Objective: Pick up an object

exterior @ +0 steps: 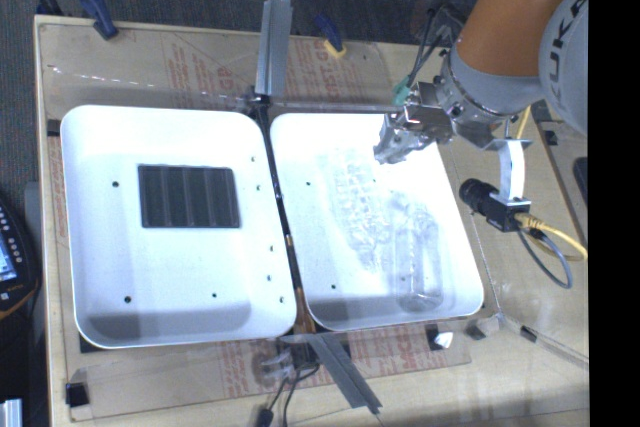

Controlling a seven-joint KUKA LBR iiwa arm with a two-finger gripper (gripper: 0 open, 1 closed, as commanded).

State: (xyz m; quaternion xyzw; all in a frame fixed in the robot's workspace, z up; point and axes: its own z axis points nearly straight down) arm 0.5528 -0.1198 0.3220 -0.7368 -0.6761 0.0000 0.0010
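My gripper hangs over the far part of the right bin, its tip pointing down and to the left. Just below and left of it lies a crumpled clear plastic piece on the bin floor. A clear plastic bottle lies lengthwise nearer the bin's front right corner. In the left bin a dark ribbed rectangular tray lies flat near the middle. Nothing shows between the gripper's tips.
A metal bar stands behind the gap between the bins, and another lies in front. Blue clamps grip the bench's far edge. The arm's orange band looms at the right.
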